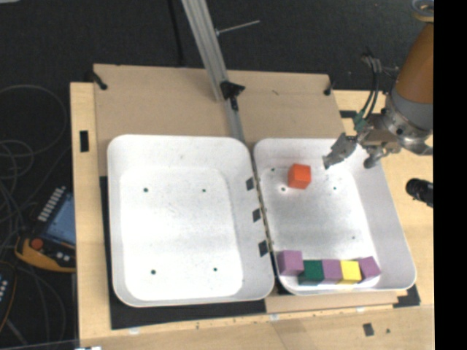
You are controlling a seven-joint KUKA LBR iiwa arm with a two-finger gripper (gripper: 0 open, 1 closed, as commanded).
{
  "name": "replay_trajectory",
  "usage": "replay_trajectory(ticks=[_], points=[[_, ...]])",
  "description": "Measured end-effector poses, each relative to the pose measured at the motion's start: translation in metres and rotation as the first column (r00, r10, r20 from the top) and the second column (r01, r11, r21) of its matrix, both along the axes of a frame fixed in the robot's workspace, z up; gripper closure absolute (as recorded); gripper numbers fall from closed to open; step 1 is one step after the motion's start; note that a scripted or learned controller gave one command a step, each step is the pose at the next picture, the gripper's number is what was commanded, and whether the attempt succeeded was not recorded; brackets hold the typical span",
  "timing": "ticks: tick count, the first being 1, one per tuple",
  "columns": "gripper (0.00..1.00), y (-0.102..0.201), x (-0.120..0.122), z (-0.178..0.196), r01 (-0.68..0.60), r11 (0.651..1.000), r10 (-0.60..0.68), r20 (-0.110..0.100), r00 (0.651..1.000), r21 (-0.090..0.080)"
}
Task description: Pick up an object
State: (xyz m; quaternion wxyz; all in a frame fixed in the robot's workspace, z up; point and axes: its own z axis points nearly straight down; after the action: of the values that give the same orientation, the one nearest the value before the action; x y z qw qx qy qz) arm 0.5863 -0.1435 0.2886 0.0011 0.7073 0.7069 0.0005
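Observation:
An orange cube [299,175] lies in the right bin [379,217], near its back left. Along that bin's front wall stands a row of blocks: a purple one [290,261], a green one [312,271], a lilac one [332,269], a yellow one [352,270] and another purple one [369,266]. My gripper [354,155] hangs over the back right part of the same bin, to the right of the orange cube and apart from it. Its two fingers are spread, with nothing between them.
The left bin [182,217] sits beside the right one, with black clips along the seam between them. A slanted metal pole [208,49] rises behind the bins. Cables and a handheld pendant [51,228] lie off the bench to the left.

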Motion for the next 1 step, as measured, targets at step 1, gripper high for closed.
replay_trajectory(ticks=[1], points=[[0.00,0.0023,0.0588,-0.1261,-0.004,1.000,0.004,-0.007,1.000,0.000]])
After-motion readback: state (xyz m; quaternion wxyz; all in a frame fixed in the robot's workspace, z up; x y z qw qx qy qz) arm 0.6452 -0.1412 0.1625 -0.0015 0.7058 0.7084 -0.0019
